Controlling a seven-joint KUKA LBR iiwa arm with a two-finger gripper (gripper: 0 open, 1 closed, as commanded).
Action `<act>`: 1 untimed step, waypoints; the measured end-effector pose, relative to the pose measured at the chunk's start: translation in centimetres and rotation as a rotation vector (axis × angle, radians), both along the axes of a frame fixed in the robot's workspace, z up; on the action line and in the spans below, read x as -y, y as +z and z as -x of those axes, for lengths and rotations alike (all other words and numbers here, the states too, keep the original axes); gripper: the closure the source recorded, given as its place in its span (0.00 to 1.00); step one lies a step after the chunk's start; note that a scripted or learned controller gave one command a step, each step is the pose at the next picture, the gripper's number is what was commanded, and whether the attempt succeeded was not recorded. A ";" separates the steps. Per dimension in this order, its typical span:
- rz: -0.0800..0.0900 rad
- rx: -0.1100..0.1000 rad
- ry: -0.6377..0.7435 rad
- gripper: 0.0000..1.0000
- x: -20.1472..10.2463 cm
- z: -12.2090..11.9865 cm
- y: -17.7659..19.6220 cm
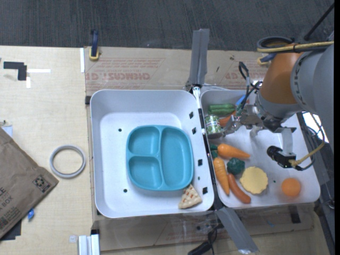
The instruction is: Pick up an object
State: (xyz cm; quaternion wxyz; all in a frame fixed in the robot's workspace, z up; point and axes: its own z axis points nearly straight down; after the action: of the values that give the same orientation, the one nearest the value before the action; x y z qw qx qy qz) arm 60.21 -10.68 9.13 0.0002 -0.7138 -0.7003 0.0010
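1. Toys for picking lie in the right bin — carrots, a green can, a green bean pod, a broccoli piece, a yellow cookie and an orange.

2. They crowd the bin's left half, close to the divider, several touching or overlapping; the orange sits apart at the near right, which I judge makes it the easier target.

3. The gripper is low over the far left of that bin, just beside the can and pod. The arm reaches in from the right, bent down so the wrist points toward the clutter.

4. Whether its fingers are spread or closed, I cannot tell — cables and the wrist body hide them, and nothing is clearly seen between them, so no grasp can be claimed.

5. The left bin holds a blue sectioned tray in its middle and a pizza slice at the near right corner, resting against the tray's edge.

6. On the desk to the left lie a tape ring and a brown bag, well apart from both bins and out of the work.

7. Judged from this, the pick is not yet done; tight packing near the divider could make a clean grip difficult.
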 end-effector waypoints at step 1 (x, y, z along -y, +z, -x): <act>-0.001 -0.001 0.051 0.00 -0.1 12.1 0.3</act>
State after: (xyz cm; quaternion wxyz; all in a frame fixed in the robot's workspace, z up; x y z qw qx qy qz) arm 48.07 -10.53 9.48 0.0011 -0.6958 -0.7182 0.0011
